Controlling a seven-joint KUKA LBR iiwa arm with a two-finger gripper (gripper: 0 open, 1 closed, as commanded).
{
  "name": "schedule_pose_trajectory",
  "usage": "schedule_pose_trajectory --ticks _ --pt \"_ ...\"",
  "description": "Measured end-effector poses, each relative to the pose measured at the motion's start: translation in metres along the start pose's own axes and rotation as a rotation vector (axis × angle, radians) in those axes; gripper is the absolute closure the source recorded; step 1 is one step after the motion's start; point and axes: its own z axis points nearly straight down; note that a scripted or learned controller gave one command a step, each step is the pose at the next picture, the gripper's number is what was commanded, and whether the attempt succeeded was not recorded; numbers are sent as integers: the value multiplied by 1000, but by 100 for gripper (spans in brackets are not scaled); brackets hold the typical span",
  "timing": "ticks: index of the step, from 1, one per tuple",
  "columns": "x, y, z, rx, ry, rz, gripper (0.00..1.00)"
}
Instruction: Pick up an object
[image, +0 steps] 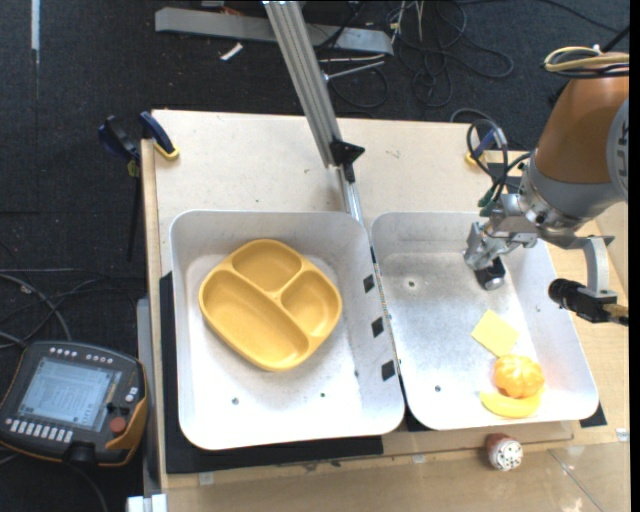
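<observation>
My gripper (490, 272) hangs over the upper right part of the right bin (430, 300), with nothing visible between its fingers. Below it in the same bin lie a pale yellow flat block (494, 332), an orange fruit (518, 377) and a yellow banana-like piece (508, 404) tucked under the fruit near the bin's front right corner. The gripper sits well above and apart from these three objects.
The left bin (200, 400) holds a yellow divided plate (270, 302). A metal pole (312, 90) slants down to the seam between the bins. A small speckled ball (505, 454) lies on the bench front. A teach pendant (70, 400) sits at the lower left.
</observation>
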Motion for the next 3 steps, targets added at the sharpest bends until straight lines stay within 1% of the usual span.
schedule_pose_trajectory --ticks 1,2,3 --pt "52 -4 12 1 1 0 100" --pt "107 -10 1 -1 1 -1 100" --pt "169 -23 7 1 1 -2 100"
